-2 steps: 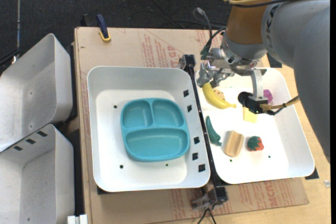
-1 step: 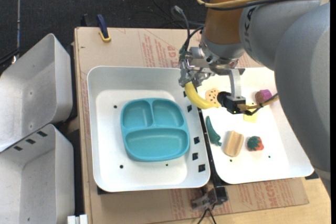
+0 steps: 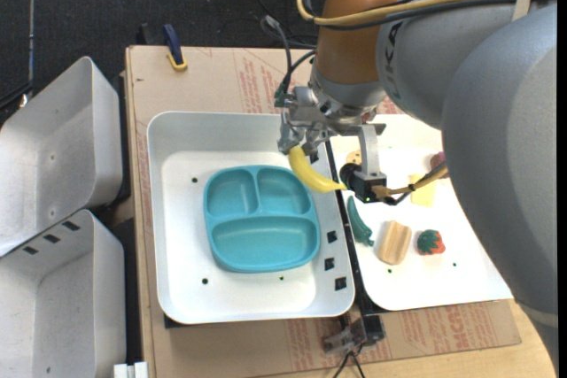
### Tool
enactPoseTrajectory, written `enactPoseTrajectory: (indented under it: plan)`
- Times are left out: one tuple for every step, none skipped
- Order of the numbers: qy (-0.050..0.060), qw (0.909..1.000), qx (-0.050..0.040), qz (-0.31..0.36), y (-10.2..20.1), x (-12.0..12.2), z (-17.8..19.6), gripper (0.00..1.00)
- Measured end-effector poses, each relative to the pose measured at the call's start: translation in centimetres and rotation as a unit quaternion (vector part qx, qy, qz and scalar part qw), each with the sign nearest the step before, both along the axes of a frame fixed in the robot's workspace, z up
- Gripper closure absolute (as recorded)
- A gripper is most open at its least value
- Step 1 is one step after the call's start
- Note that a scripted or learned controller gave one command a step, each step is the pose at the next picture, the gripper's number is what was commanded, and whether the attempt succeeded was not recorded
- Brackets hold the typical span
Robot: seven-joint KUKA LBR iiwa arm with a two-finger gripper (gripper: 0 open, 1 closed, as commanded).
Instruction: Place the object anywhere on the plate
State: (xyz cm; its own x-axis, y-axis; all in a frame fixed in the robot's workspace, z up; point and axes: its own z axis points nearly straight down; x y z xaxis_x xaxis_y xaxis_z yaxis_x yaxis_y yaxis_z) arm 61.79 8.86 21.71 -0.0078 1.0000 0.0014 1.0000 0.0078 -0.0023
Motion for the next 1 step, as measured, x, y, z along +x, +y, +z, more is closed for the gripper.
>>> enactPoseTrajectory:
  plan:
    - [0.000,1.0000,-0.0001,0.000,4.76,-2.41,1.47,1.00]
